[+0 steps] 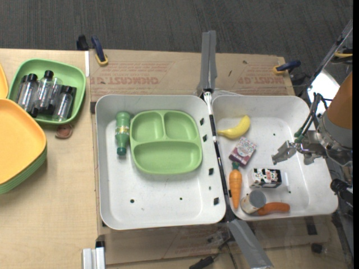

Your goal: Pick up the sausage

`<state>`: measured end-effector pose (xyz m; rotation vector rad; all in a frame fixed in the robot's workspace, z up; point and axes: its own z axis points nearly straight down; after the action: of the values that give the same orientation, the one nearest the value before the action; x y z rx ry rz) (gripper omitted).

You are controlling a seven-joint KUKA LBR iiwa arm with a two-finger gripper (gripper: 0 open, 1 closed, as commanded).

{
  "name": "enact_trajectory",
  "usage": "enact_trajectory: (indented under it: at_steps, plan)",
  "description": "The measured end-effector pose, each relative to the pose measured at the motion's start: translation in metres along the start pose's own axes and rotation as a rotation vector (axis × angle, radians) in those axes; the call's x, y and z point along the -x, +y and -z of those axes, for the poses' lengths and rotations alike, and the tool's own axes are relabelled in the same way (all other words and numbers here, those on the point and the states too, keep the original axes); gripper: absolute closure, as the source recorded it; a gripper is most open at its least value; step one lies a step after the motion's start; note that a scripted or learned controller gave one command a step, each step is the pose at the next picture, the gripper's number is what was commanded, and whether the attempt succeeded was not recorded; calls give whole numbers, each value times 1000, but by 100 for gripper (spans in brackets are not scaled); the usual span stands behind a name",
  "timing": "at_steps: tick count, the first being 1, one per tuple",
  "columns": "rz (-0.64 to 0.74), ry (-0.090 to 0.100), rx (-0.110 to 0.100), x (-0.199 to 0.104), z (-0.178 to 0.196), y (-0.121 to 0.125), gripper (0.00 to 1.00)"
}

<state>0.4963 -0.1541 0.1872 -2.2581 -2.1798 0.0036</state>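
The sausage [274, 208] is a short orange-red link lying flat near the front edge of the right bin [314, 203], its left end touching a grey can [254, 200]. My gripper [284, 152] hangs over the right half of that bin, up and slightly right of the sausage, well apart from it. A small cow-print carton [266, 177] lies between the gripper and the sausage. Nothing shows in the gripper.
In the right bin lie a banana [235, 128], a pink carton [243, 150] and a carrot [235, 186]. The left bin [162, 198] holds a green divided plate [166, 141] and a green bottle [122, 132]. Orange plates [17, 147] and a green tray of bottles [47, 91] sit at far left.
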Motion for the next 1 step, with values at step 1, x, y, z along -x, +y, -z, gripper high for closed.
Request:
enact_trajectory:
  at_steps: [1]
  plan:
    - [101, 0, 0, 22, -67, 26, 0]
